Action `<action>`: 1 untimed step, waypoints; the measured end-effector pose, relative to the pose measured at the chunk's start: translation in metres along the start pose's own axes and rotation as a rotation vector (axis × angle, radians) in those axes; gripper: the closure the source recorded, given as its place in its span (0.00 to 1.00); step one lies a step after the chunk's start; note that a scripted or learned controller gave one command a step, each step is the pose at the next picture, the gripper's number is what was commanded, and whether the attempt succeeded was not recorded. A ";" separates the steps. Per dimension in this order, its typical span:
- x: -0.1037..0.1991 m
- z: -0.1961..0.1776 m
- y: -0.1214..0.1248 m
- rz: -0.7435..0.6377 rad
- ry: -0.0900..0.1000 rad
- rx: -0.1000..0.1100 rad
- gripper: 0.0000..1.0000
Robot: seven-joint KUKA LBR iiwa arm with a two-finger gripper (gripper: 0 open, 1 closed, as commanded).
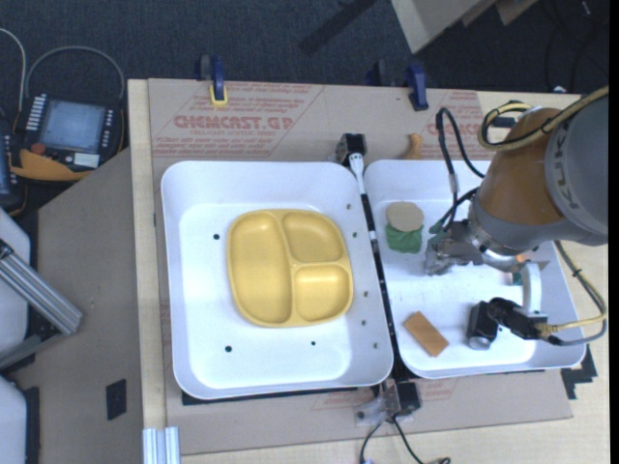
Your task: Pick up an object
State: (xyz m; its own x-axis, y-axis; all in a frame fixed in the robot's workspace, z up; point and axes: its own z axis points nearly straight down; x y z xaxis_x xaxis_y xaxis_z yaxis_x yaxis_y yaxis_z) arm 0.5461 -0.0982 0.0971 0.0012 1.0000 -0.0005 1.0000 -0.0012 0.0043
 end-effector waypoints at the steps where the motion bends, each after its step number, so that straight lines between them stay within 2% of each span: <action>1: -0.003 -0.064 0.001 -0.002 -0.001 -0.001 1.00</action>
State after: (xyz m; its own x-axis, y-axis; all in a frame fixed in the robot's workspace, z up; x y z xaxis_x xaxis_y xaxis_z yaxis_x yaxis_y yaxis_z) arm 0.5468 -0.1009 0.1607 -0.0003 1.0000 -0.0017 1.0000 0.0004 0.0057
